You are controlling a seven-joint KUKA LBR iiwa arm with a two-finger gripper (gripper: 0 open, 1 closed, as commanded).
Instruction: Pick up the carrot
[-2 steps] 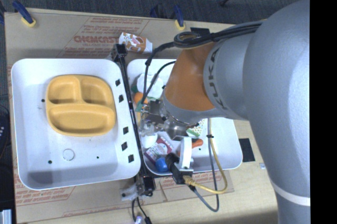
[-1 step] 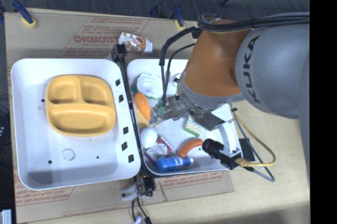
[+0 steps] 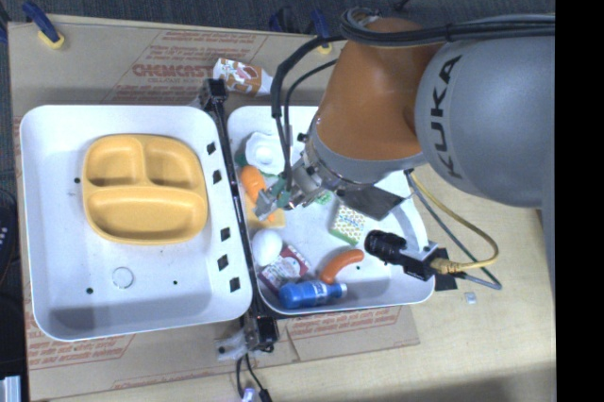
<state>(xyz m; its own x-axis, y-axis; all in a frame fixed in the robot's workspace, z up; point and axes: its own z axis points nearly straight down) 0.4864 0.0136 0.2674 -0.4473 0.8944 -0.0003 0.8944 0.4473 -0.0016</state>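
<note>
The arm (image 3: 444,122), grey with a broad orange band above the wrist, entered from the right and covered much of the right bin. The table (image 3: 142,51) was surfaced with printed brown cardboard and carried two shallow white bins side by side. The left bin (image 3: 47,230) held a yellow divided plate (image 3: 144,186) in its upper half. The right bin (image 3: 415,292) held the smaller items along its left wall and lower edge.

The pincer (image 3: 281,194) hung at the left side of the right bin, close to the divider between the bins; whether its fingers stood wide or narrow could not be told, because the wrist hid them. The carrot (image 3: 253,185) lay against the left wall of the right bin, just left of the pincer and touching or nearly touching it. Only a short orange portion was exposed, so its long axis appeared to run roughly up and down the view, and its pointed end could not be distinguished.

A white cup-like object (image 3: 261,148) sat just above the carrot. A white egg-shaped item (image 3: 267,246) lay below it. A blue bottle (image 3: 310,294) rested along the lower edge, with an orange-red sausage shape (image 3: 340,264) just above it. A small patterned card (image 3: 350,225) lay beneath the wrist.
</note>
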